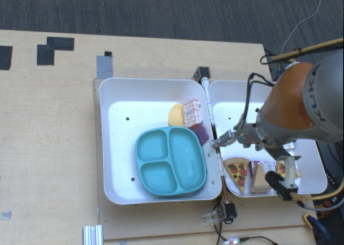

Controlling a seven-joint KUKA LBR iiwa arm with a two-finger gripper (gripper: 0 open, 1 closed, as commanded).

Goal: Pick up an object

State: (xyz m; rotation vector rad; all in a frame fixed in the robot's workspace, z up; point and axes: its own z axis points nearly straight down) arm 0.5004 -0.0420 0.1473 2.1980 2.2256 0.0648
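My gripper (230, 138) hangs low over the left part of the right bin (230, 110), close to the divider between the bins, under the grey arm with its orange band. Just in front of it in that bin lie a toy pizza slice (238, 172) and a pale bread-like piece (261, 178). The left bin (115, 131) holds a blue divided plate (171, 161), a yellow rounded object (176, 115), a pink-and-white patterned box (192, 113) and a small purple item (200, 131). The arm hides much of the right bin.
The bins stand side by side on a light wooden bench (48, 147). Black tape marks (54, 49) lie at its far left. Cables and a clamp (223, 213) sit at the front edge below the bins.
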